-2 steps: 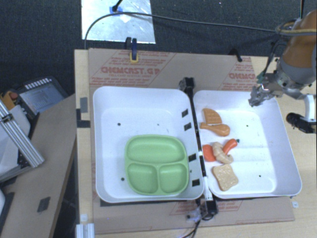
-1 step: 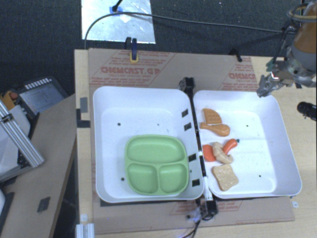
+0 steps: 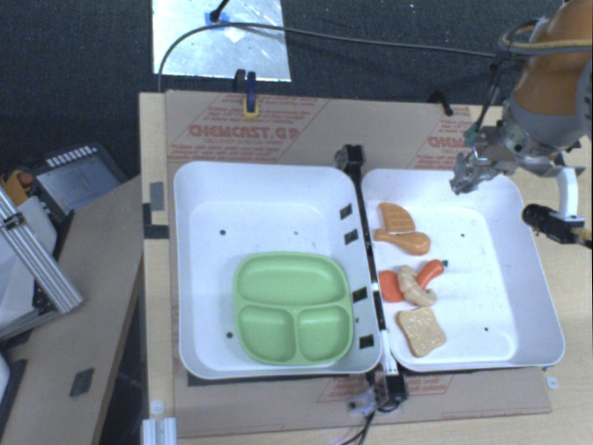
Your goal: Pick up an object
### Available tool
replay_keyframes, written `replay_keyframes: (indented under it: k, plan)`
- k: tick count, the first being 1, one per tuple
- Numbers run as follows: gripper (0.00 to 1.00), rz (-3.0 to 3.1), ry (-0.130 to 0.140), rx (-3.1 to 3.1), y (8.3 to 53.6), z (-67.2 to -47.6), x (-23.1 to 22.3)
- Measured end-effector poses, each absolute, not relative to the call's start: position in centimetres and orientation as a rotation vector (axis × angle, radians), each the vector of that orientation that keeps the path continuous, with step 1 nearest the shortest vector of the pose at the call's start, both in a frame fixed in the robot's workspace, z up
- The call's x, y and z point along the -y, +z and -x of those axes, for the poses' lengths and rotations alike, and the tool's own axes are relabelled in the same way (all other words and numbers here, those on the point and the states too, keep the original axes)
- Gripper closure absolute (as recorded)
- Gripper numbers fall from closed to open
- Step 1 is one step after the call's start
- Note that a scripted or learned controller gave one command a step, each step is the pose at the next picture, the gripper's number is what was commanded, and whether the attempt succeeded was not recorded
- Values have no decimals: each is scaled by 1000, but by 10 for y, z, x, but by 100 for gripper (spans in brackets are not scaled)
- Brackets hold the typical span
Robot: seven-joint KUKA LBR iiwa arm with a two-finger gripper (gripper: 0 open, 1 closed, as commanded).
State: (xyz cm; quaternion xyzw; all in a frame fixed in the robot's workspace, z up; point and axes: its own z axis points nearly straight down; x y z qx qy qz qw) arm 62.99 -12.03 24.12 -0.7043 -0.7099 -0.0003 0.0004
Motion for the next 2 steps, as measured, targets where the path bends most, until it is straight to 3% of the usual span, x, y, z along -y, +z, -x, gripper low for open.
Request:
replay_keyframes:
  k: [2]
  plan:
    - [100,2210,-4,2232,240,-625,5]
